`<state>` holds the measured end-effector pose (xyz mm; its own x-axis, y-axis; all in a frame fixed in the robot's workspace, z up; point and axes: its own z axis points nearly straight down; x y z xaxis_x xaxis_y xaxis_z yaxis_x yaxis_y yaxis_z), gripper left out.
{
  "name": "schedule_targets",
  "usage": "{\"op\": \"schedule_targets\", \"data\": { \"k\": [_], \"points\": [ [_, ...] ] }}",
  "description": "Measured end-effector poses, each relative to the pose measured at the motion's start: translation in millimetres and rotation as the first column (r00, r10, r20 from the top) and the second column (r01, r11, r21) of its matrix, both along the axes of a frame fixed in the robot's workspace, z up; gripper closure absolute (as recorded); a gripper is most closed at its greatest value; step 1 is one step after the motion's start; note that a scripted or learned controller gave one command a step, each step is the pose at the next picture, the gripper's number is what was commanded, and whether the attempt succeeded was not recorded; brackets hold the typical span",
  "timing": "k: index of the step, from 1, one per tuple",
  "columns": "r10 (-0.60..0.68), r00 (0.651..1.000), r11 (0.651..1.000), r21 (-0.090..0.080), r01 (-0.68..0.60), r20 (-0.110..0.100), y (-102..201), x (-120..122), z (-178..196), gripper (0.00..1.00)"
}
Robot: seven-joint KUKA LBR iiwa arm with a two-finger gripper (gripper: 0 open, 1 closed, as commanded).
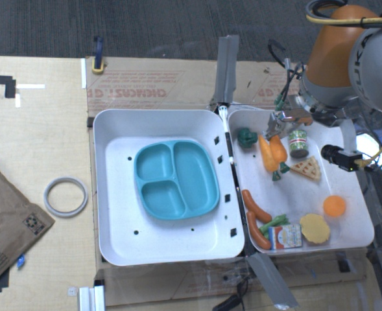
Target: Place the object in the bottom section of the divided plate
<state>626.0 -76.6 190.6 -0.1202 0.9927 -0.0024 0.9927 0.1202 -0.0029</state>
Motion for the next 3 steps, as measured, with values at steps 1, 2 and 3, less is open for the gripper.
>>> {"op": "schedule_targets", "data": {
  "k": [1, 2, 3],
  "points": [
    [0.124, 0.992, 0.992, 0.002, -0.124, 0.000, 73.4, -19.3, 0.5, 1.00],
    [0.322, 0.947, 0.947, 0.002, -0.322, 0.000, 131.9, -22.0, 0.2, 1.00],
    [0.451, 0.892, 0.892, 0.000, -0.451, 0.002, 122.5, 33.1, 0.4, 1.00]
  ]
}}
